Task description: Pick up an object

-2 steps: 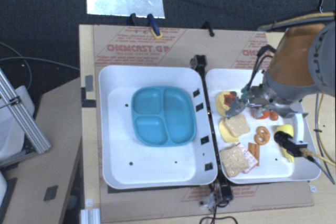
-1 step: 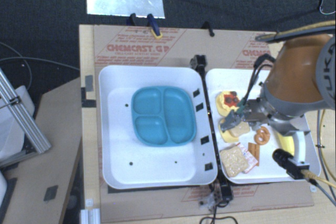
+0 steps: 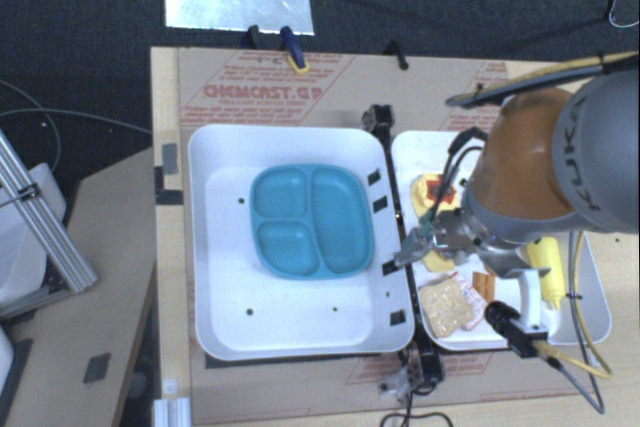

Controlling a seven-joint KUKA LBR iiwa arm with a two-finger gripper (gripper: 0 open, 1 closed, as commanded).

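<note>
Food-shaped toys crowd the right-hand shallow white bin (image 3: pixel 598 315), and any of them could serve as the object to lift: a flat tan slice of toy bread (image 3: pixel 447 306) at the near edge, a long yellow banana-like piece (image 3: pixel 549 271) to the right, a pale yellow lump (image 3: pixel 437 261) close by the divider, a small orange-brown block (image 3: pixel 483 286) next to the bread, and a red-and-yellow item (image 3: pixel 429 189) towards the far side.

Going by size, the brown bench (image 3: pixel 270 87) carries both bins. The left white bin (image 3: pixel 215 315) holds a blue moulded plastic plate with three compartments (image 3: pixel 308 220), lying roughly in its middle. The grey arm with its orange band (image 3: pixel 535 165) reaches in from the right and hangs over the right bin, hiding much of what lies there.

The end effector (image 3: pixel 425 242) sits low over the left part of that bin, by the wall between the two bins. Whether it is spread or closed I cannot tell, and nothing can be seen in its hold.

The pale yellow lump lies just beside the end effector, on the near side, with the bread slice a little further towards the viewer. My judgement is that the lump is the nearest candidate, calling for a short shift nearward before descending; the banana's long axis runs roughly far-to-near.
</note>
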